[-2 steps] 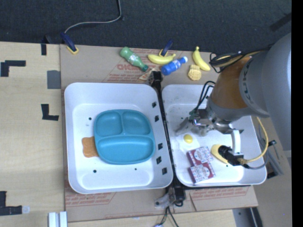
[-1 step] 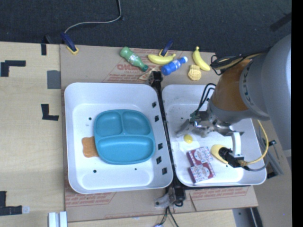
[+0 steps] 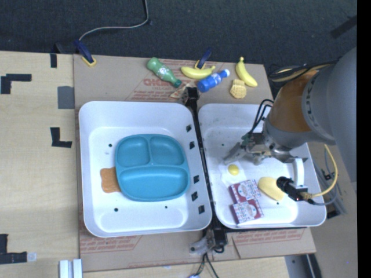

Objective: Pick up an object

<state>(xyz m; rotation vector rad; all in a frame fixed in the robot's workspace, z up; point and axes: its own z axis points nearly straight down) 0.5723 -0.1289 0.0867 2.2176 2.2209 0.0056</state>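
The grey arm with its orange band reaches in from the right and lowers its pincer [image 3: 246,151] into the right bin [image 3: 307,216]; whether the pincer is apart or together cannot be told. Just below the pincer lies a small yellow ball [image 3: 233,169], apart from it. Further below sit two red-and-white cartons [image 3: 245,200] and, to their right, a yellow lemon-shaped toy [image 3: 270,187]. To the pincer's left, the left bin [image 3: 93,155] holds a blue divided plate [image 3: 152,167] over an orange piece [image 3: 108,180]. Above the pincer, beyond the bins on the tabletop [image 3: 35,155], lie a green bottle [image 3: 163,71], two bananas [image 3: 197,72], a blue bottle [image 3: 212,80] and a corn toy [image 3: 237,88].
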